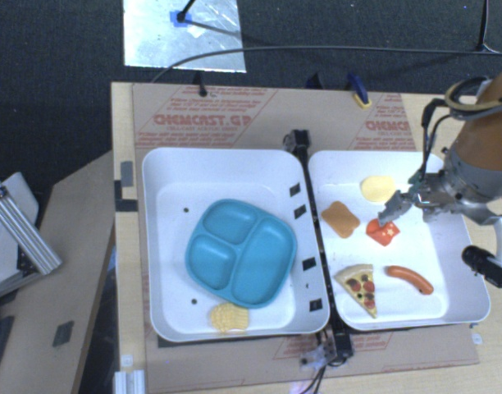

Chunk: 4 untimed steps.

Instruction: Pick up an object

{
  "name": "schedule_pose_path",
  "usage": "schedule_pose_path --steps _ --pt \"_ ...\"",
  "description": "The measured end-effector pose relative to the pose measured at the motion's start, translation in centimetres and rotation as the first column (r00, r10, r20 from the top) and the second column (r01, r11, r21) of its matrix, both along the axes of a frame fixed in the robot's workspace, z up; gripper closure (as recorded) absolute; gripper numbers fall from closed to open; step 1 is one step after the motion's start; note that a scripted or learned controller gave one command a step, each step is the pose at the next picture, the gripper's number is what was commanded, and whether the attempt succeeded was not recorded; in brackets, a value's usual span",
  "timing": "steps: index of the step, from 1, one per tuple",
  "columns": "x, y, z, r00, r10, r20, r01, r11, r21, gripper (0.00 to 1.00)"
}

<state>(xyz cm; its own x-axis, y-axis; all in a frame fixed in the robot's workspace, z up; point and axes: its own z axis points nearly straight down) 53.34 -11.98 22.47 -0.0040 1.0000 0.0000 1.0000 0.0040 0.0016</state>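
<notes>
The right bin (460, 302) holds several toy foods. A red piece (383, 233) lies near its middle, with a brown bread slice (341, 218) to its left and a pale yellow piece (377, 189) above it. A pizza slice (359, 286) and a sausage (410, 279) lie toward the front. My gripper (391, 214) reaches in from the right and slants down to the red piece's upper edge. Its tip is right at the piece, and touching or just above cannot be told apart. Nothing is lifted.
The left bin (165, 220) carries a blue divided plate (241, 253) and a yellow corn piece (229, 317) at its front. A black divider (310, 228) runs between the bins. The arm's wrist (472, 179) hangs over the right bin's right side.
</notes>
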Motion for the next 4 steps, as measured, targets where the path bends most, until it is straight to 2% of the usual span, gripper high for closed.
schedule_pose_path --steps 1,2,3,4 --pt "0.2 0.8 -4.5 1.0 -0.002 -0.003 0.002 1.0 0.001 0.0" --pt "0.1 0.6 -10.8 1.0 -0.003 -0.005 0.003 1.0 0.001 0.0" --pt "0.2 0.6 -14.2 1.0 -0.003 -0.002 0.003 1.0 0.0 0.0" --pt "0.3 0.7 -12.9 1.0 -0.002 0.002 0.002 1.0 0.001 1.0"
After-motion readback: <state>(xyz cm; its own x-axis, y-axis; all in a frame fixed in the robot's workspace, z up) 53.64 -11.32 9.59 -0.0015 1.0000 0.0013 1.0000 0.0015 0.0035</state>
